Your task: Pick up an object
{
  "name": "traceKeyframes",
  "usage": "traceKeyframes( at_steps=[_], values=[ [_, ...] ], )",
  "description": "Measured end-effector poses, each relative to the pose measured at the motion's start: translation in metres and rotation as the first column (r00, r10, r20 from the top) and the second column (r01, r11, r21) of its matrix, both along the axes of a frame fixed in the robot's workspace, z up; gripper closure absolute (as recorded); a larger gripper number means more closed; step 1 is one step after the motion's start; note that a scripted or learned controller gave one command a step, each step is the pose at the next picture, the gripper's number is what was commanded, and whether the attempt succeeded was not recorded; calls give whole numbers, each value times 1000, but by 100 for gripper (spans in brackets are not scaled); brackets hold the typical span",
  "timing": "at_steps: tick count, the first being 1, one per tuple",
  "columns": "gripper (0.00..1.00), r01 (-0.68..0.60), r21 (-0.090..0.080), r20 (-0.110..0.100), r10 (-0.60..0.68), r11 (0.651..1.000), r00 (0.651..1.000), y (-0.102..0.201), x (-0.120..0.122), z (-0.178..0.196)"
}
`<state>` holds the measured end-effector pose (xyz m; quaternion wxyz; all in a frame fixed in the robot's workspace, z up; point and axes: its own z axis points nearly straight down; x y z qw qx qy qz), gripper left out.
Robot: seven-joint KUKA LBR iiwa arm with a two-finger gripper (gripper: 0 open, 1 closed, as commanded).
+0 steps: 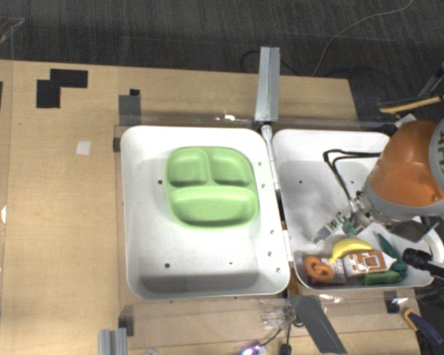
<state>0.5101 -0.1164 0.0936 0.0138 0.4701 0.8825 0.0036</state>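
A yellow banana (349, 248), an orange ring-shaped toy (319, 269), a brown packet (362, 263) and a green piece (388, 273) lie in a heap along the near wall of the right bin (305, 191). My gripper (342, 225) hangs low in that bin, just above and left of the banana, under the orange wrist band (408, 168). No object shows between its fingers.
The left bin (144, 235) holds a green sectioned plate (210, 185). A black cable (342, 155) loops across the far part of the right bin. A metal post (268, 83) stands behind the wall shared by the two bins.
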Motion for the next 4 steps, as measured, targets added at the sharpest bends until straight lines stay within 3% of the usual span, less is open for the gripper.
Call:
traceKeyframes(
  at_steps=[1, 2, 3, 4],
  values=[
    [0, -27, 6, -21, 27, 1000, 999, 1, 25, 38],
    [0, -140, 3, -15, 140, 990, 990, 16, 36, -2],
    [0, 2, 6, -20, -2, 1000, 1000, 22, 10, 95],
    [0, -52, 7, -24, 52, 999, 998, 21, 15, 23]
  ],
)
